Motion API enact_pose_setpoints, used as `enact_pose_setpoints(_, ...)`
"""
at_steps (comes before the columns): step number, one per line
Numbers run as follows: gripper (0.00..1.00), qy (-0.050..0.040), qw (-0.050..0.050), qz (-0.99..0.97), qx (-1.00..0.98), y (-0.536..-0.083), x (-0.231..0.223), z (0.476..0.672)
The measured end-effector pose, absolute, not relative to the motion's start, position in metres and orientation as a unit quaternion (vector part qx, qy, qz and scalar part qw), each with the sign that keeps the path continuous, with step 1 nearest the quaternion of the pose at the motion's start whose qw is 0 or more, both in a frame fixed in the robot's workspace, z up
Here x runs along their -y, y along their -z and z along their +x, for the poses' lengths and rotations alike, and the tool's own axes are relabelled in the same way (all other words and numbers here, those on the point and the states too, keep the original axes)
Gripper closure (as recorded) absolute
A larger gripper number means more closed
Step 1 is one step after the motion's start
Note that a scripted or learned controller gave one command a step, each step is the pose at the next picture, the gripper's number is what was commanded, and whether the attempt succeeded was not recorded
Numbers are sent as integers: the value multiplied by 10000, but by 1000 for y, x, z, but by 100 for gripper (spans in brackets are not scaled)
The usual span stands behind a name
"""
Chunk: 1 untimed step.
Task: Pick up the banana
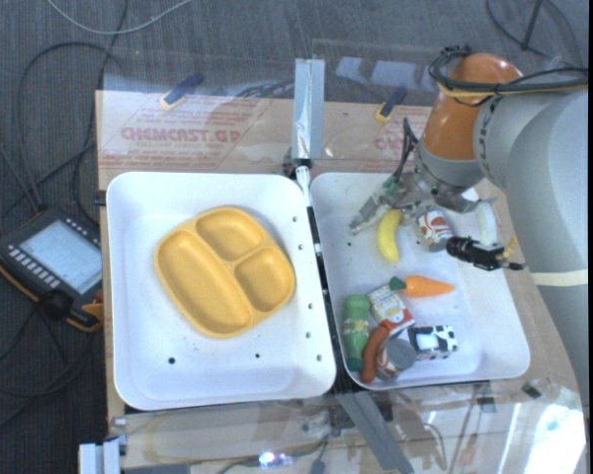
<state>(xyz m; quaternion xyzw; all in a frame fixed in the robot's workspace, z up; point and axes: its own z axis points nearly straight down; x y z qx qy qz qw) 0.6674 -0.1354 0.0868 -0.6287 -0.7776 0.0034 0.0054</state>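
2 bins (128,294), 1 tray (224,270), 1 banana (388,235), 1 carrot (430,286).

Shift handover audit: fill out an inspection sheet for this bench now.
Surface: two shallow white bins, left bin and right bin, side by side.
Job's things: yellow curved banana lying in right bin.
Clutter: yellow three-compartment plate in left bin; orange carrot, green bottle, black-and-white toy in right bin.
Grippers: two-finger gripper low beside the banana, holding nothing visibly.
Cables: black cables on floor.
Surroundings: orange-edged handheld pendant left of bench.
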Motion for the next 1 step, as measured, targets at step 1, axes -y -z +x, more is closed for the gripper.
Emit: enact_pose_setpoints(1,100,-81,100,-6292,7772,-90,137,664)
